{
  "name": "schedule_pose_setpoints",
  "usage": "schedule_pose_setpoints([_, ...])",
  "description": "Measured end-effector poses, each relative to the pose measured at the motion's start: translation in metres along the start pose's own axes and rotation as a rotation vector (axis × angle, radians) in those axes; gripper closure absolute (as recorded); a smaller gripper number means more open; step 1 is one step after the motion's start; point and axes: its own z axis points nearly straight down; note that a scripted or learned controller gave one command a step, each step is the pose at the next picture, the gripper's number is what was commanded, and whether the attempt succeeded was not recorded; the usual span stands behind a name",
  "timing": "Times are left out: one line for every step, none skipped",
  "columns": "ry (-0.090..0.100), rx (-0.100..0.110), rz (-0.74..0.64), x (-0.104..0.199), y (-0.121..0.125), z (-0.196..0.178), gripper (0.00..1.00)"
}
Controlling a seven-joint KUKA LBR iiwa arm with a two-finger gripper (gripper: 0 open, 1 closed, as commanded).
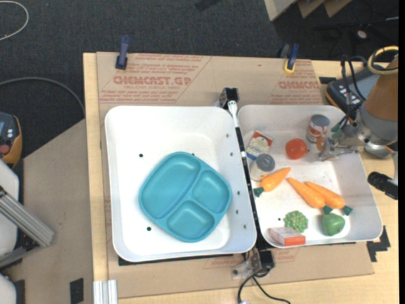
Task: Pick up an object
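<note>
The right bin holds several small items: a tin can, a red tomato, a white carton, a small grey round piece, three orange carrots, a green broccoli, a green pepper and a pink box. My gripper is low over the bin's upper right part, just below the can and right of the tomato. I see nothing clearly held in it.
The left bin holds a blue divided plate. A black divider strip runs between the bins. Clamps sit on the board's far edge. The arm enters from the right.
</note>
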Motion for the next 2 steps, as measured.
schedule_pose_setpoints([0.001, 0.009, 0.001, -0.0012, 0.0488, 0.0225, 1.0])
schedule_pose_setpoints([0.019, 0.01, 0.004, 0.0047, 0.0492, 0.0216, 0.0])
